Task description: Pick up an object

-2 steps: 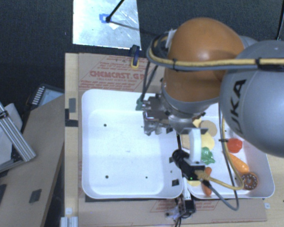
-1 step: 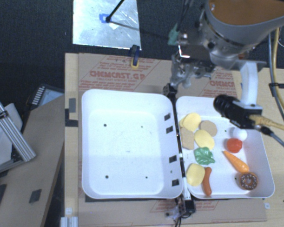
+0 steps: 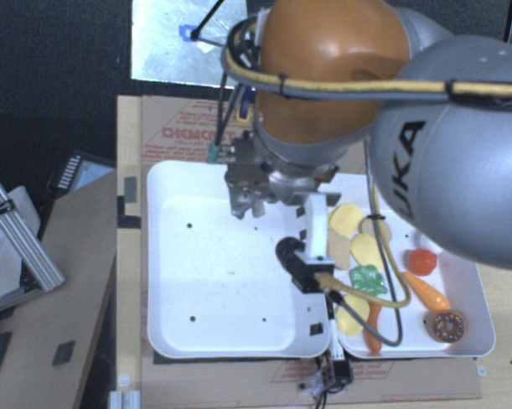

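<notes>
My gripper (image 3: 248, 206) hangs below the orange band of the arm, over the far right part of the left bin (image 3: 211, 282). I see nothing in it. The right bin (image 3: 484, 331) holds the toy food: pale yellow pieces (image 3: 348, 219), a green leafy piece (image 3: 368, 280), a red tomato (image 3: 422, 261), an orange carrot (image 3: 426, 291) and a brown doughnut (image 3: 447, 325). A second yellow piece (image 3: 351, 317) and an orange stick (image 3: 372, 328) lie near that bin's front left. The arm covers the back of the right bin.
A white bracket with a black unit (image 3: 297, 265) and a yellow-grey cable (image 3: 378, 296) hang off the wrist over the wall between the bins. Cardboard (image 3: 183, 126) lies under both bins. A metal frame (image 3: 20, 250) stands at the left.
</notes>
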Tool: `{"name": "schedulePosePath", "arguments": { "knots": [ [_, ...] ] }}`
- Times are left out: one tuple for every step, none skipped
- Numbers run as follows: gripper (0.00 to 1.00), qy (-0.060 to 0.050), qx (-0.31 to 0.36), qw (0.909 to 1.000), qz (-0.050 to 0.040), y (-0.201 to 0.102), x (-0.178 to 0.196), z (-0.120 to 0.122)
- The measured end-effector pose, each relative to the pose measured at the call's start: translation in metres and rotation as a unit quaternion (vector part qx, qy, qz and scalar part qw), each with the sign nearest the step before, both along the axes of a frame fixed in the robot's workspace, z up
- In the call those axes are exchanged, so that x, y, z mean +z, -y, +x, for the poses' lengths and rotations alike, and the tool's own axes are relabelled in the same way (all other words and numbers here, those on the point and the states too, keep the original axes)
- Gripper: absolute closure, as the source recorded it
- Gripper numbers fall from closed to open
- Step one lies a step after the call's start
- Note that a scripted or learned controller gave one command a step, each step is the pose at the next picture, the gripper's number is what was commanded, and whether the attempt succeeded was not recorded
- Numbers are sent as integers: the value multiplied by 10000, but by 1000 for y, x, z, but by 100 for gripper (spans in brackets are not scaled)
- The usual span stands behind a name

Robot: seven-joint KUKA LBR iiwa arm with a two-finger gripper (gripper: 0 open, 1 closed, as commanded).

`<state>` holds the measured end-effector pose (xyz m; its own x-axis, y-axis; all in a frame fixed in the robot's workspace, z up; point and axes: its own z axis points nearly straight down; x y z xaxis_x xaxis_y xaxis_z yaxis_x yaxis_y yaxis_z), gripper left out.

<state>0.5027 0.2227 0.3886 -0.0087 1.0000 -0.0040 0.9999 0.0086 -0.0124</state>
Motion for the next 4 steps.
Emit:
{"name": "schedulePosePath", "arguments": {
  "knots": [
    [100,77,9,10000,26,3,20,2],
    [100,141,-18,9999,63,8,155,-17],
    [100,-10,-33,10000,-12,-12,-30,-18],
    [100,83,-67,9999,15,34,-35,59]
  ]
}}
